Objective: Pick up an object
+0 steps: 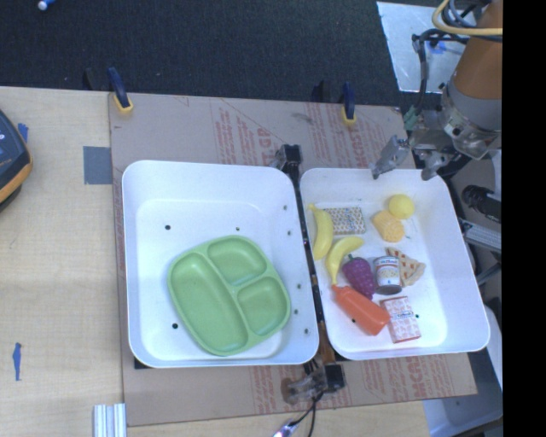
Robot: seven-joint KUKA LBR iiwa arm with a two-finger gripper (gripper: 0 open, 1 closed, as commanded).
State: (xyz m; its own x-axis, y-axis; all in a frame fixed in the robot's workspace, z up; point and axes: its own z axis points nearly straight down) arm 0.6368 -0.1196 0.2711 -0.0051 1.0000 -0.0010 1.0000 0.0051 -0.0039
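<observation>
Two white bins [136, 256] on a tan worktop [51, 282]. Just below the grey fingers [386, 160] — yellow lemon [399, 205], yellow bananas [322, 231], purple grapes [358, 274], orange carrot [361, 311]. Further off — a green divided plate [228, 294].

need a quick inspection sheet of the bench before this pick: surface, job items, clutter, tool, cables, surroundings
Surface: wooden bench under a cardboard sheet held by clamps; two white bins side by side.
Job's things: right bin holds two toy bananas, purple grapes, orange carrot, small can, pizza slice, lemon, red box.
Clutter: green divided plate in left bin.
Tool: tool above right bin's far rim, open, holding nothing.
Cables: yellow loop by the arm; cable at near edge.
Surroundings: dark floor.
</observation>
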